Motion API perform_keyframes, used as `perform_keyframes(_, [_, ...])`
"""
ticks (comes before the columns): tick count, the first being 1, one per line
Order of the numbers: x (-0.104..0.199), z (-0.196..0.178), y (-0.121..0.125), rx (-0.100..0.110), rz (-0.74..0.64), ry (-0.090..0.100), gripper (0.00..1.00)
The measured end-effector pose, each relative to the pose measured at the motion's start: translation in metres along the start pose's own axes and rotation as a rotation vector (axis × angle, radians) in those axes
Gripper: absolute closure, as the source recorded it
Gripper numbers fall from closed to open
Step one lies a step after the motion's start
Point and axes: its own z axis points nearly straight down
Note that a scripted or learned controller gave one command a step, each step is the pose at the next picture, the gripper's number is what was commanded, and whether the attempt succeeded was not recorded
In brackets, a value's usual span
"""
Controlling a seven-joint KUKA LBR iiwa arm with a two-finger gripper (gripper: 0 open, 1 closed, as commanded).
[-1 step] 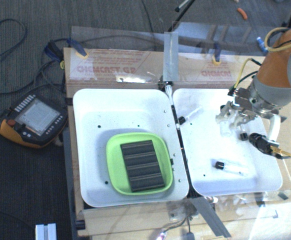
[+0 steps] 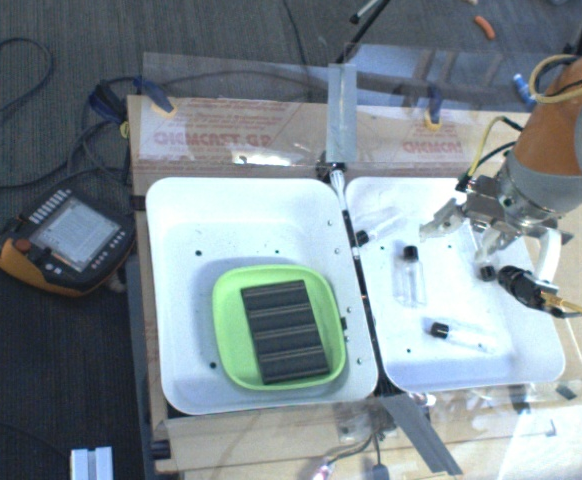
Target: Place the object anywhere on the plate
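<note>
1. Layout: two shallow white bins sit side by side on the surface. The left bin (image 2: 171,228) carries a green plate (image 2: 227,308) with a dark ribbed block (image 2: 285,330) lying on it. The right bin (image 2: 531,353) holds the loose items.
2. Task items: two small clear vials with black caps lie on the floor of the right bin. The upper vial (image 2: 408,273) lies near the bin's middle, cap pointing away from the camera. The lower vial (image 2: 458,335) lies nearer the front edge, cap to the left. They are apart from each other and from the plate.
3. Gripper: the gripper (image 2: 491,230) hangs over the back right part of the right bin, to the right of the upper vial. Nothing shows between its fingers. Whether they are spread or closed cannot be told from this view.
4. Handling estimate: a vial looks light, rigid and smooth. Its round body is likely to roll or slip under a glancing touch, and it may be breakable if it is glass.
5. Grasp point: take hold across the middle of the clear body, fingers square to the long axis. The cap end is narrower and offers less contact.
6. Placement: the ribbed block covers the plate's middle, so a set-down would land either on the block or on the bare green rim beside it.
</note>
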Motion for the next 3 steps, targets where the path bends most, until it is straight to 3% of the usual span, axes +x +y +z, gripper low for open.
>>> perform_keyframes(1, [-0.011,-0.047,-0.026,0.0,0.052,0.002,0.0])
perform_keyframes(2, [0.024,-0.158,-0.027,-0.002,-0.075,0.002,0.0])
perform_keyframes(3, [-0.005,-0.154,0.005,-0.003,-0.249,0.0,0.0])
